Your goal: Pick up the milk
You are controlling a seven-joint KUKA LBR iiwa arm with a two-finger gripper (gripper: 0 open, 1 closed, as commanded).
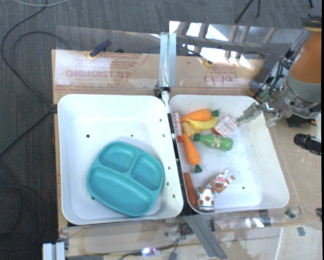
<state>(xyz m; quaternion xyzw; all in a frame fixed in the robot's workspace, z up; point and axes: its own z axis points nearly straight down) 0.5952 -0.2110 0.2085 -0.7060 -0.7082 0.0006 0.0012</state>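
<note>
Both white bins (75, 145) look like smooth, slightly glossy moulded plastic. Teal divided plate (126, 177): matt plastic; green bottle (216, 141) glossy plastic. Milk carton (225, 126) reads as printed paper, bench (124, 75) as raw board under clear film.

Single fixed overhead camera, slanted down over both bins (64, 145)

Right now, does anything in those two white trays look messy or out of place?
The toy food in the right bin lies jumbled: two carrots, a green bottle and small cartons all lie tipped on their sides. In the left bin, the teal plate sits askew.
</note>
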